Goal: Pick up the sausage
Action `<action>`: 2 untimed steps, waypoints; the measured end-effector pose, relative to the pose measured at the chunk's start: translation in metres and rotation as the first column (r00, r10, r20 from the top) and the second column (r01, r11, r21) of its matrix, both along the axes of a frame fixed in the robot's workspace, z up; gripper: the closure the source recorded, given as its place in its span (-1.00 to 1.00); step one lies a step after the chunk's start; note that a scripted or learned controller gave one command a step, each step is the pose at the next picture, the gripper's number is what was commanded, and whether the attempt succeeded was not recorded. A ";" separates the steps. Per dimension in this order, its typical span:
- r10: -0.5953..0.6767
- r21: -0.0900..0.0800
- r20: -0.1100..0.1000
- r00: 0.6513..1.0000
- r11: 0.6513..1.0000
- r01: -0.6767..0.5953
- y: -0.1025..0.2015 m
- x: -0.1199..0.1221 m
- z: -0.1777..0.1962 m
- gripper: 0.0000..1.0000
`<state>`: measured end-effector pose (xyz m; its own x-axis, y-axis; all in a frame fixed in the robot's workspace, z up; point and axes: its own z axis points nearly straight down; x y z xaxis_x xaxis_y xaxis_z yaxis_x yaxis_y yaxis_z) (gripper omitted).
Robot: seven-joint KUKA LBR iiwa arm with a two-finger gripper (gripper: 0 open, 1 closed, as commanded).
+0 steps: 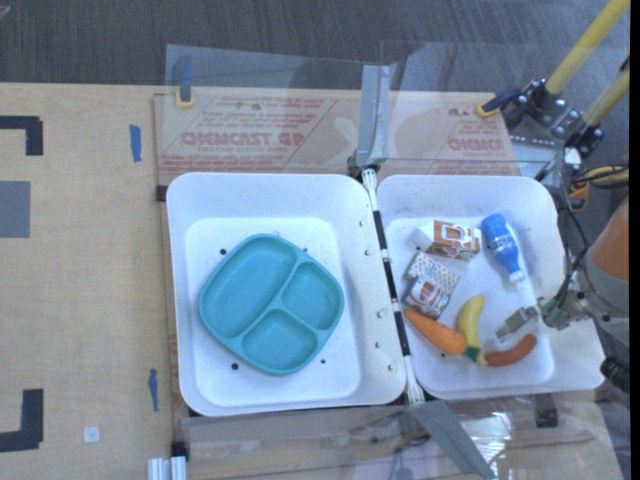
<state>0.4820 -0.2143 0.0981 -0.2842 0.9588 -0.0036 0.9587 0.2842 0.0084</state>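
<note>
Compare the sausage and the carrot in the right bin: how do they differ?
The sausage is reddish-brown; the carrot is orange. The sausage curves slightly, while the carrot runs straight and tapers. The sausage lies near the bin's front right beside the gripper; the carrot lies nearer the divider, left of the banana. Both are elongated and lie flat in the right bin.

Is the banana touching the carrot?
Touching. The camera view shows the banana's lower end lying against the carrot's thick end in the right bin, no white between them.
</note>
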 end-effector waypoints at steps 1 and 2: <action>-0.004 -0.002 0.004 1.000 1.000 0.004 -0.002 0.000 0.010 1.00; -0.004 -0.002 0.003 1.000 1.000 0.004 -0.001 0.000 0.010 -1.00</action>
